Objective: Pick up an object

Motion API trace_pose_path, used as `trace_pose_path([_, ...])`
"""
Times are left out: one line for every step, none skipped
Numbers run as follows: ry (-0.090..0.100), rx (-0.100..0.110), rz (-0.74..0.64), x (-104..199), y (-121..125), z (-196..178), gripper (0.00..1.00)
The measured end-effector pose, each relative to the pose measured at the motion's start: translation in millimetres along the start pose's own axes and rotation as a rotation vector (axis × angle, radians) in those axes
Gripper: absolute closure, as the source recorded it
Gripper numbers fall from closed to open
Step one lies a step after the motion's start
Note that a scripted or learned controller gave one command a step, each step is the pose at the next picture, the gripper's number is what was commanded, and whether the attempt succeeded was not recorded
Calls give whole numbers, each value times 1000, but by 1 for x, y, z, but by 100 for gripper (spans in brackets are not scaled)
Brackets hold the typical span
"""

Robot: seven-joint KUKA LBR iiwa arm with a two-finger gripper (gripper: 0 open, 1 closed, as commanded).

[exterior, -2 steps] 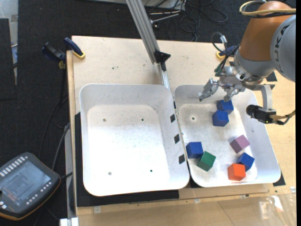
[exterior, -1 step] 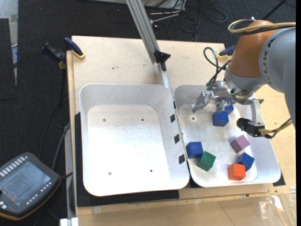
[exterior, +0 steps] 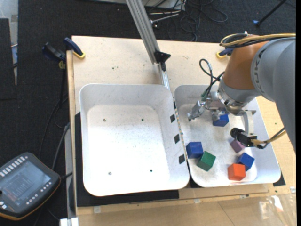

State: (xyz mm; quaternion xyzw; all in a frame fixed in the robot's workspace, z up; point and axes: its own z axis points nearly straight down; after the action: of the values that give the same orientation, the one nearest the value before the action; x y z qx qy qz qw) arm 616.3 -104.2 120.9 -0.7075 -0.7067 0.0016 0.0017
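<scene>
- The grey arm (exterior: 273, 65) reaches in from the right, its orange band (exterior: 240, 69) sitting over the upper part of the right bin (exterior: 186, 95).
- The hand (exterior: 200, 111) hangs at the end of the wrist, low over the upper left part of the right bin, pointing left toward the wall shared with the left bin (exterior: 94, 93).
- Its metal parts are small and blurred together; I cannot tell whether it is spread or closed, and no block shows inside it.
- A blue block (exterior: 220, 120) lies just beside the hand, on its right, partly under the wrist.
- A second blue block (exterior: 194, 149) and a green block (exterior: 206, 161) lie touching or nearly so in the lower left of the right bin, near the shared wall.
- A purple block (exterior: 236, 146) lies under a black cable fitting (exterior: 240, 136) toward the right side.
- A third blue block (exterior: 246, 160) and an orange block (exterior: 236, 172) sit together close to the bin's lower rim.
- The middle of the right bin, between the hand and the blue-green pair, is open floor.
- The left bin's floor shows only dark specks.
- A slanted metal strut (exterior: 143, 25) crosses the worktop (exterior: 117, 60) and ends at the gap between the bins.
- A pendant (exterior: 23, 185) lies off the worktop at lower left.
</scene>
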Motion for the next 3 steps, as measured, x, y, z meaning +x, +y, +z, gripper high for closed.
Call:
trace_pose_path([0,-6,0,0,2,-14,100])
trace_pose_path([-2,-12,0,-5,-3,-74,100])
trace_pose_path([-1,-12,-4,2,-2,-120,100])
